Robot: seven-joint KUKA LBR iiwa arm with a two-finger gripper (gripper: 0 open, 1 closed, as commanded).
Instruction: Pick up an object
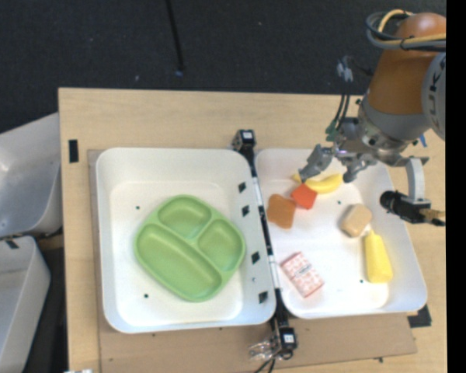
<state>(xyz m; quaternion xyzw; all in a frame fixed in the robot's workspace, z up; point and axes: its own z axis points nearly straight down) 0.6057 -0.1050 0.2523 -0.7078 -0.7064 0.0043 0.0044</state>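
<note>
Yellow banana [326,183], in the right bin [404,286] near its far rim, long axis running left-right, lies directly beneath the gripper [338,164], whose fingers are spread wide above it, holding nothing. Red block [304,196] touches the banana's left end; orange piece [281,210] just beyond.

Pale matt wood counter [155,119]. Two smooth white plastic bins [109,301], slightly glossy. Green tray [188,247] of smooth plastic. Arm [400,76] with glossy orange band.
</note>
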